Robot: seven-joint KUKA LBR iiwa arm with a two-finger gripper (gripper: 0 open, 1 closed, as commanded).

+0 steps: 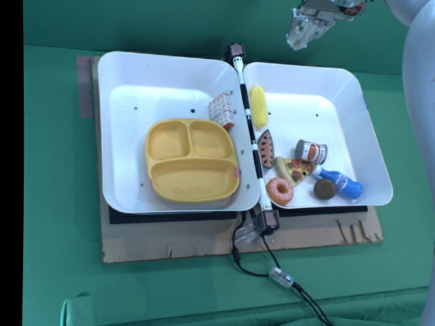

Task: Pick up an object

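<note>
Camera view: yellow three-compartment plastic tray point(192, 160) lies flat in left white bin point(136, 73). Right white bin point(340, 87) holds small items near its front-left: yellow corn cob point(258, 106), blue bottle point(339, 181), pink-iced doughnut point(279, 190). Gripper point(300, 38) hangs above bins' far edge, nothing between fingers; fingers' spread cannot tell.

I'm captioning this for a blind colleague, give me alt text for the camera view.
A gripper hangs above the far edge of the right bin, which holds toy corn, a can, a bottle and a donut. The left bin holds a yellow tray.
</note>
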